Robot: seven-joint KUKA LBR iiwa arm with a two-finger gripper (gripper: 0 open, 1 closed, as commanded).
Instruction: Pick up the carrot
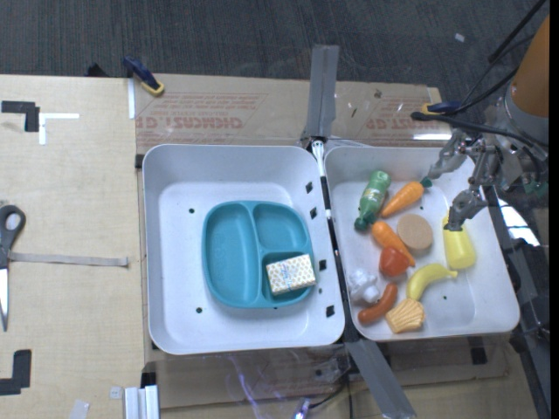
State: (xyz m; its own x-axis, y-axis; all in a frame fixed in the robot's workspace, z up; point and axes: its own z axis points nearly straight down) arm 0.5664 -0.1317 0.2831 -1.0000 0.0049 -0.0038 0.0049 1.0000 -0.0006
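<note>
The carrot (403, 198), orange with a green tip, lies tilted in the upper middle of the right bin (489, 321), between a green bottle (374, 196) and a tan disc (415, 232). My gripper (455, 185) hangs over the bin's upper right, just to the right of the carrot's green end and apart from it. Its two fingers are spread open, with nothing between them.
The right bin also holds an orange-red vegetable (391, 246), a yellow pepper (459, 249), a banana (427, 278), a sausage (376, 305), a ridged yellow piece (405, 317) and a small white item (360, 279). The left bin (170, 234) holds a teal divided plate (236, 251) with a speckled block (291, 273).
</note>
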